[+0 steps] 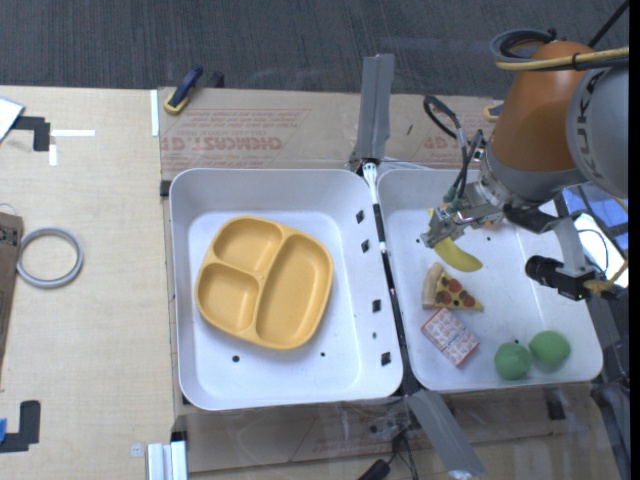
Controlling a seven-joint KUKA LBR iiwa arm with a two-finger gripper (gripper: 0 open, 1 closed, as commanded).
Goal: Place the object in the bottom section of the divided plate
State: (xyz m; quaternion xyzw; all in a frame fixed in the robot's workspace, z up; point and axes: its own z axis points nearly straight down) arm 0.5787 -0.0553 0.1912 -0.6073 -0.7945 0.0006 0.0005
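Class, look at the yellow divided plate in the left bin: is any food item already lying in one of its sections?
No. All three sections of the yellow divided plate show bare, while the banana and pizza slice lie in the right bin.

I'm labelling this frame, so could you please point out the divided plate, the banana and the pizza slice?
divided plate (290,288): camera view, floor of its large section.
banana (462,259): camera view, middle of its yellow body.
pizza slice (448,290): camera view, centre of its topping.

You had even, bright light from above; the white bins glared a little and shadows under the plate were soft and short. Focus was fair, slightly soft throughout, with the dark floor at the top dim and grainy.
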